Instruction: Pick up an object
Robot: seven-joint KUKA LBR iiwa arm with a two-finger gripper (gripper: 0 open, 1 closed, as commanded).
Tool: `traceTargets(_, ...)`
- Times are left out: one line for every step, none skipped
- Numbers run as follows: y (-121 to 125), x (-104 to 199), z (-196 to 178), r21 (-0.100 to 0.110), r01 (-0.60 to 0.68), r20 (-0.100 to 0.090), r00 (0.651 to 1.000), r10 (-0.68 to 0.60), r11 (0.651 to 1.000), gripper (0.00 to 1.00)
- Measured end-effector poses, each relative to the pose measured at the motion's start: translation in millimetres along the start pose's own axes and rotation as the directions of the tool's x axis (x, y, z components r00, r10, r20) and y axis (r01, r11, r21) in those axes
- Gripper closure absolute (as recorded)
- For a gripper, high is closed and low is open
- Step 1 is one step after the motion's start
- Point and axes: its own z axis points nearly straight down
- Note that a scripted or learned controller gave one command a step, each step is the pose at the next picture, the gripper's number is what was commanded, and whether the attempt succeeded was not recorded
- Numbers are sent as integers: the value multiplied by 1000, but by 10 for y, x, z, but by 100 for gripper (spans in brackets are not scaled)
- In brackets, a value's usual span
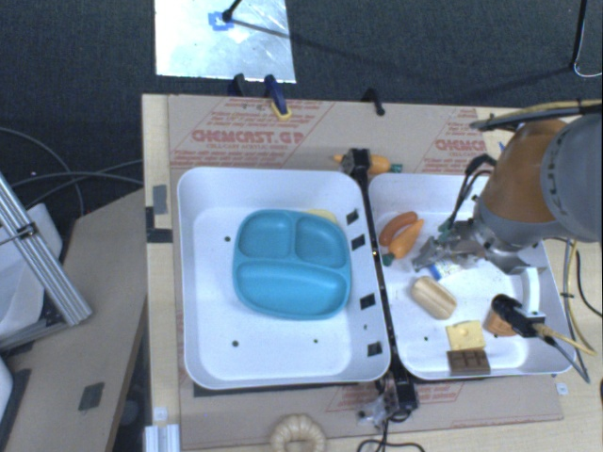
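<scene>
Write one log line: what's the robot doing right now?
gripper: over right bin, nothing seen held | nearest: bread roll, hot dog | left bin: blue plate

Even light, slightly soft pic
</scene>
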Motion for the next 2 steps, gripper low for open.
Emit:
traceTargets(31, -18, -156, -11, -1, 3, 1000, 1, 1000, 100)
traceTargets(35, -19, -587, 2, 3, -5, 1000, -3, 1000, 100)
